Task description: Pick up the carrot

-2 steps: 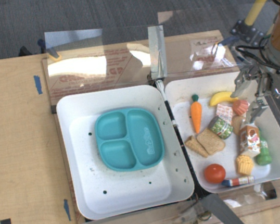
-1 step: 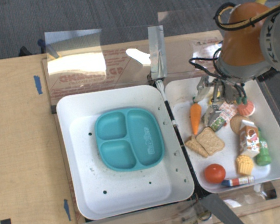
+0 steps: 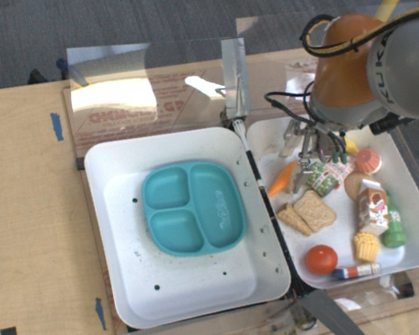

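Note:
The carrot [image 3: 281,180] is a small orange piece lying at the left side of the right bin [image 3: 417,209], close to the divider between the bins. My gripper [image 3: 308,156] hangs low in the upper part of that bin, just right of the carrot and above it. Its metal fingers [image 3: 303,174] point down toward the carrot's right end, with a narrow gap between them. I see nothing held between them.
The left bin [image 3: 118,240] holds a teal divided plate [image 3: 194,207]. Around the carrot lie crackers [image 3: 308,214], a red tomato [image 3: 320,258], a corn piece [image 3: 366,245], a small carton [image 3: 372,208], a green-white packet [image 3: 326,178] and a marker [image 3: 357,270].

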You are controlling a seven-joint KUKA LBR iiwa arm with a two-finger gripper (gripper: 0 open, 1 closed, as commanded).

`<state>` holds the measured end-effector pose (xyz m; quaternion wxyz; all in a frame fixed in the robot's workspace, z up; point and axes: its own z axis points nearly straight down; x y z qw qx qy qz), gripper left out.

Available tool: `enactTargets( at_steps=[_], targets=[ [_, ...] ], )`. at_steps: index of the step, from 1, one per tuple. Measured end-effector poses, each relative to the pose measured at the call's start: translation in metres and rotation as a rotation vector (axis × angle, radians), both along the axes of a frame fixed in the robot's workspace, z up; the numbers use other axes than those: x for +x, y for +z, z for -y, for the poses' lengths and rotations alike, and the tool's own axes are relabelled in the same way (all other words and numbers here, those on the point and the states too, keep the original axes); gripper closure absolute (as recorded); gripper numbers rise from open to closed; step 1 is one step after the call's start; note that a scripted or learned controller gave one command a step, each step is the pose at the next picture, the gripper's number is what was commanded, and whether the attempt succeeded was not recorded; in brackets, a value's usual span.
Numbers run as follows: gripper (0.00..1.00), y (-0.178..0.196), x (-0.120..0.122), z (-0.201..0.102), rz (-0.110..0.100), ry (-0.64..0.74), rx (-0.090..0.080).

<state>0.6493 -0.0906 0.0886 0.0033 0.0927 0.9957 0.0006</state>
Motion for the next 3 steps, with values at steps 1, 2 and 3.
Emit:
enactTargets(
  at_steps=[1,2,3],
  targets=[
    [0.00,0.000,-0.011,0.006,0.001,0.334,-0.003],
    [0.00,0.001,-0.046,0.001,0.004,0.342,-0.004],
    [0.00,0.001,-0.064,0.001,0.005,0.343,-0.004]
  ],
)
